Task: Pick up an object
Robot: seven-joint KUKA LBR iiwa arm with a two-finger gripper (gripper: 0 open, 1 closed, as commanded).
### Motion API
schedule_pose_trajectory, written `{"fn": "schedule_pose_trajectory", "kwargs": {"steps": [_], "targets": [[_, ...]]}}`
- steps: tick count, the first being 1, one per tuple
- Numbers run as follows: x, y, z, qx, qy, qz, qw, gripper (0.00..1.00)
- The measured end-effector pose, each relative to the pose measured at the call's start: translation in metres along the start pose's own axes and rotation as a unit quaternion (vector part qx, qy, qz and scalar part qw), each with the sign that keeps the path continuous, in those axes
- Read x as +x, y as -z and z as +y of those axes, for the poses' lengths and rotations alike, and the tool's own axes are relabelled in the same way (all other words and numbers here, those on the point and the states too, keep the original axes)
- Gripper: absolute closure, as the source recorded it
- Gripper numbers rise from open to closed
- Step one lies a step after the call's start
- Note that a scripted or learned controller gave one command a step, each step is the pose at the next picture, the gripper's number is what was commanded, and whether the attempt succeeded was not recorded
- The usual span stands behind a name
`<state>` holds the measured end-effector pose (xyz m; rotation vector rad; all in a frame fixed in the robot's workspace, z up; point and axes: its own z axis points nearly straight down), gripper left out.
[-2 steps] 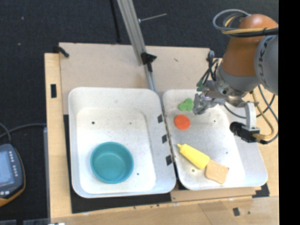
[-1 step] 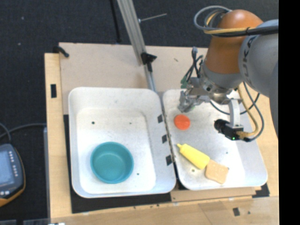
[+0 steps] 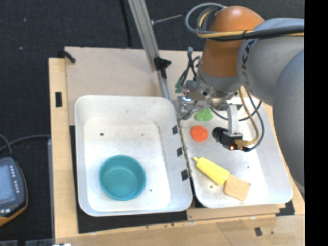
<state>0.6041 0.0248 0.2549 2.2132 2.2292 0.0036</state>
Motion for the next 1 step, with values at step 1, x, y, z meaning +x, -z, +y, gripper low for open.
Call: {"fn": "schedule_pose_trajectory", "kwargs": {"steps": [1], "targets": [[0.0555, -0.0139, -0.0067, 0.001, -0.002, -0.001, 1.0, 1.0]]}}
